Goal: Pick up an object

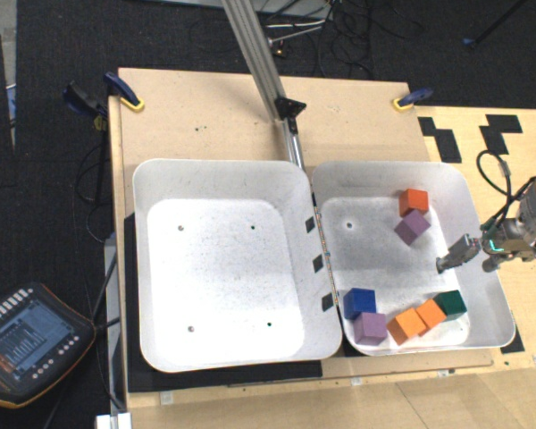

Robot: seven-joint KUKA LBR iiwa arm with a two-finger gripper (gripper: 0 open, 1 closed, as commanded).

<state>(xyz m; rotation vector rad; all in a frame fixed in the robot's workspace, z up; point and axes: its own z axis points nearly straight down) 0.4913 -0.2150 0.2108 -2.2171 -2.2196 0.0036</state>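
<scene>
Blocks lie scattered in the right bin (482, 239), and none of them is singled out as the one to pick. An orange block (414, 200) sits near the far side of that bin, with a purple block (413, 227) just beside it toward the camera, the two nearly touching at a corner. Along the near wall a second group is gathered: a blue block (360, 301) with another purple block (370, 327) touching it in front, then two orange blocks, one (401, 328) against the other (429, 316), and a green block (450, 305) at the right end of that row.

The gripper (450, 258) hangs over the right part of the same bin, between the far pair and the near row, close above the green block but apart from it. Nothing shows between its dark tip; whether its fingers are open or closed I cannot tell at this size. The grey arm (518, 235) reaches in over the bin's right rim.

The left bin (152, 239) stands edge to edge with the right one on the pale wooden tabletop (214, 114). A teach pendant (27, 342) lies on the floor at the lower left.
</scene>
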